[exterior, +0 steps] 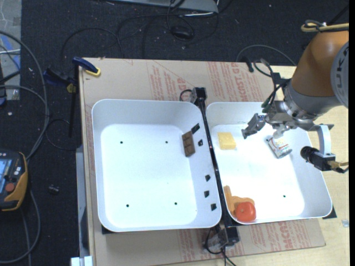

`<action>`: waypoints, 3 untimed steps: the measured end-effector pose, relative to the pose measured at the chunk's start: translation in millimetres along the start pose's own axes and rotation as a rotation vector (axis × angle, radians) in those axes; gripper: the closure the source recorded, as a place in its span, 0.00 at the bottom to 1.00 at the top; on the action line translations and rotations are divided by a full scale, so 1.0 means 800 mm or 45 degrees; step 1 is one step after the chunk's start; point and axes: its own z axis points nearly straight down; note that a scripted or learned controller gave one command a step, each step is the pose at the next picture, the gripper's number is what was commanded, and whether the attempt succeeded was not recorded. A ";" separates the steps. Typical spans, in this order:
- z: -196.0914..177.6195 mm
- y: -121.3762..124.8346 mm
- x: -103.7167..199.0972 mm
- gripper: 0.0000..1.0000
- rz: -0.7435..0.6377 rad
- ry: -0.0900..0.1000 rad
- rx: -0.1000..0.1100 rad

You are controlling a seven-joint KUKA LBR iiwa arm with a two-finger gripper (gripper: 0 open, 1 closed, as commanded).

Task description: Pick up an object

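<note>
— Where's the arm (321,65)?
— Over the right bin (260,111), its fingers (266,127) spread apart, grasping nothing.
— What lies in that bin?
— A yellow block (227,141) near the divider, a small packet (279,147) just beside the fingers, a red ball (244,210) in the near corner.
— And the left bin (111,115)?
— A brown bar (188,144) at its right wall.

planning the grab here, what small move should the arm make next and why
Probably a short drop straight down onto the small white packet with red print. The gripper sits over the right white bin, and that packet lies just beside it, closer than the yellow block or the red-orange round object in the near corner.
</note>
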 end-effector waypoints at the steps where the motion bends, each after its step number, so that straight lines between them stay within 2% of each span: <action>1: 0.002 0.011 -0.002 0.00 -0.001 0.000 0.000; 2: 0.018 0.054 -0.004 0.00 -0.001 0.000 0.001; 3: 0.051 0.066 0.002 0.00 -0.001 0.000 0.002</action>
